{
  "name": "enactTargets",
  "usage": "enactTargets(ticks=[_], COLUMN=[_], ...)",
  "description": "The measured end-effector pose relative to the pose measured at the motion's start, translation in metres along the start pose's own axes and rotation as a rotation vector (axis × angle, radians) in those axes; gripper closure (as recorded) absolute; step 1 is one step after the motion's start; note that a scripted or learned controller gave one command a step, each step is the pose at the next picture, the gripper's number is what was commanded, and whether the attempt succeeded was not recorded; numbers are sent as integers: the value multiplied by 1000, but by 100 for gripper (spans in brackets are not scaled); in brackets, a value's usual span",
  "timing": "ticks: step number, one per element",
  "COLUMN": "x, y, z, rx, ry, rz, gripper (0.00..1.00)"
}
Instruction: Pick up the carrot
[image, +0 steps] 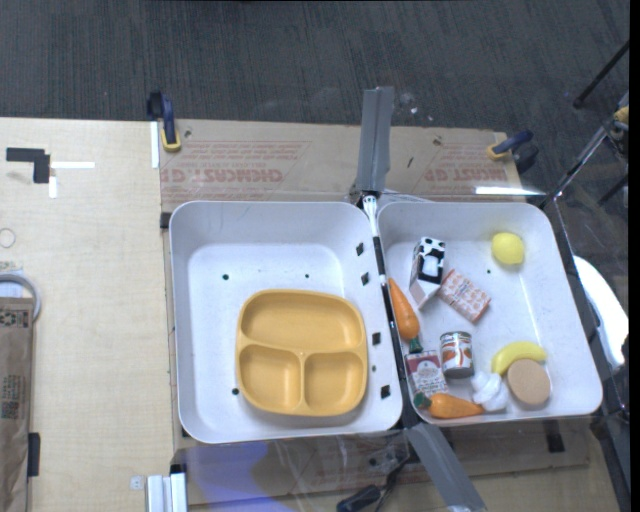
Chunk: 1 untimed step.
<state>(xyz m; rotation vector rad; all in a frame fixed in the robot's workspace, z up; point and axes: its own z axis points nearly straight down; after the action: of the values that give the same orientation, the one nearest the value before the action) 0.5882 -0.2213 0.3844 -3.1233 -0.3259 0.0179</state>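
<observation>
Carrot (404, 309) lies in right bin (560, 300), long axis along left wall, touching or just beside it; wall proximity may hamper finger entry on that side. Second carrot-like piece (455, 406) rests at front edge, beside small box (426, 374) and can (457, 354). Milk carton (428, 270), lemon (508, 249), banana (520, 354) spread elsewhere in bin. Left bin (200, 300) holds yellow tray (302, 352), a likely drop target. Hand state: cannot tell. Pick not yet begun, judging by the undisturbed layout.
</observation>
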Motion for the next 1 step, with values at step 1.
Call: enactTargets(ticks=[1], x=[1], y=[-1], z=[-7], rx=[1], ry=[-6], rz=[-4], gripper=[100])
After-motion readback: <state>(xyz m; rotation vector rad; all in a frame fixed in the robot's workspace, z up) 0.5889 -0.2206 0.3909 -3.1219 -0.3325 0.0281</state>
